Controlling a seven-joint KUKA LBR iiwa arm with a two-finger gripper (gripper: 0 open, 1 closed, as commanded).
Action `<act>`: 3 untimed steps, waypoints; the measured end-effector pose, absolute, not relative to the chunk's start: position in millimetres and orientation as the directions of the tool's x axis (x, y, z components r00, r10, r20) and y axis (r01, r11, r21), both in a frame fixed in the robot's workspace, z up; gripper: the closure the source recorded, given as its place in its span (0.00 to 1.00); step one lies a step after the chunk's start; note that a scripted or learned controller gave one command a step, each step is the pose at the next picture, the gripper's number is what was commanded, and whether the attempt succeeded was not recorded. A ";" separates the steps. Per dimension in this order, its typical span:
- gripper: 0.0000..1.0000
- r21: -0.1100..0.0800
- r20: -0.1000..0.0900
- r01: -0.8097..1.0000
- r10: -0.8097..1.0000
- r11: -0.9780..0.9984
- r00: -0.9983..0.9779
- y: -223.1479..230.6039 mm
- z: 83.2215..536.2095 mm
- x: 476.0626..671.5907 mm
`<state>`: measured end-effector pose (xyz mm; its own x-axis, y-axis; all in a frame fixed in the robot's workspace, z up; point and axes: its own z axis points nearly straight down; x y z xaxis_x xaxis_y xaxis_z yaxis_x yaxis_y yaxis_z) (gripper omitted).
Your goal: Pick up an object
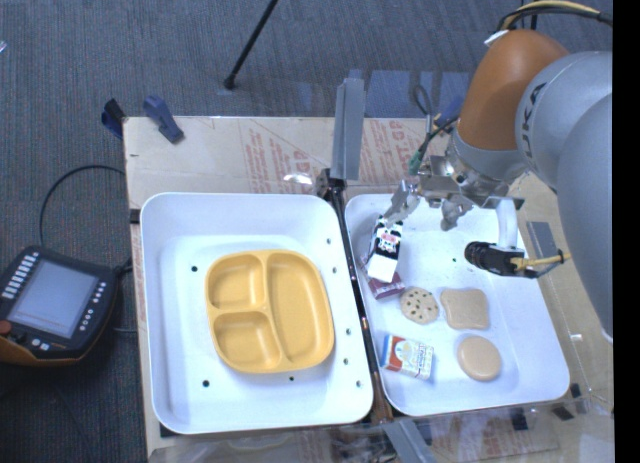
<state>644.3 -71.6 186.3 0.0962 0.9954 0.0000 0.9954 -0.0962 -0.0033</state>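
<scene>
My gripper (422,211) hangs over the far left part of the right bin (530,351), open, with nothing between its spread fingers. A small black-and-white milk carton (384,251) stands just below and left of the left fingertip (392,215), near the bin's left wall. Nearer the front lie a chocolate-chip cookie (420,305), a beige toast slice (465,308), a round beige biscuit (479,357) and a small white, red and blue box (408,357). A dark red flat item (381,286) pokes out from under the carton.
The left bin (170,241) holds a yellow divided plate (269,309). A black cable end (492,256) hangs from the wrist over the right bin. A teach pendant (45,301) lies on the floor at the left, and a blue clamp (160,116) sits at the bench's far left corner.
</scene>
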 end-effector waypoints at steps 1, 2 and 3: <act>0.00 0.001 0.001 1.000 1.000 -0.001 0.001 -90.3 118.0 645.0; 0.00 -0.007 0.001 1.000 1.000 -0.022 0.022 -94.4 84.4 642.8; 1.00 -0.004 0.002 1.000 1.000 -0.018 0.018 -93.7 96.5 644.5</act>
